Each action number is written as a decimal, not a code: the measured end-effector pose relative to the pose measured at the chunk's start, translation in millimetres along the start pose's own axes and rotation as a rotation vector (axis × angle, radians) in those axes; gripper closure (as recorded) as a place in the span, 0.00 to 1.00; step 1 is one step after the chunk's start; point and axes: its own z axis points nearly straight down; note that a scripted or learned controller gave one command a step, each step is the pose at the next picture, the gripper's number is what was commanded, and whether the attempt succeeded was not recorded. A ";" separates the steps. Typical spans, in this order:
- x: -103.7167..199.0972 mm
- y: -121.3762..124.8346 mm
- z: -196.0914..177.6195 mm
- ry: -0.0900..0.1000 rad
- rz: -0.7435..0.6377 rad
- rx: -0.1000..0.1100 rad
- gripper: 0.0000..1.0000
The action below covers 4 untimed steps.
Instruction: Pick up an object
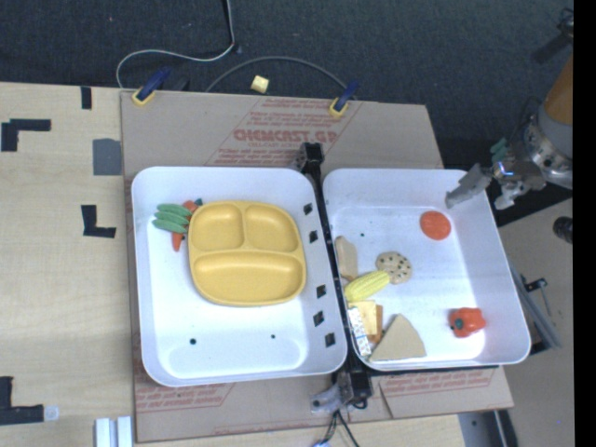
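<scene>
Nothing is lifted yet: the arm's hand (475, 186) sits over the upper right rim of the right bin (498, 250), holding nothing, and I cannot tell its opening. Likeliest pick, judged by nearness, is the orange disc (435, 224) lying flat just beside it, round, no long axis. Smaller corn cob (367, 285) lies mid-bin, long axis running left-low to right-high.

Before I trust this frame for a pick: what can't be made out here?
- End effector: small and blurred at the right bin's far rim; finger state unreadable.
- Arm: cut off by the camera view's right edge.
- Carrot: partly hidden behind the yellow plate and green beans.
- Items beneath the corn: overlapping, hard to separate.
</scene>
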 end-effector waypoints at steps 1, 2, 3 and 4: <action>-0.8 28.1 78.7 0.000 -0.002 0.002 0.00; -1.5 44.2 164.3 -0.005 -0.003 -0.003 0.00; -2.1 46.9 146.0 -0.008 -0.004 -0.012 1.00; -2.2 46.4 147.0 -0.009 -0.004 -0.010 0.00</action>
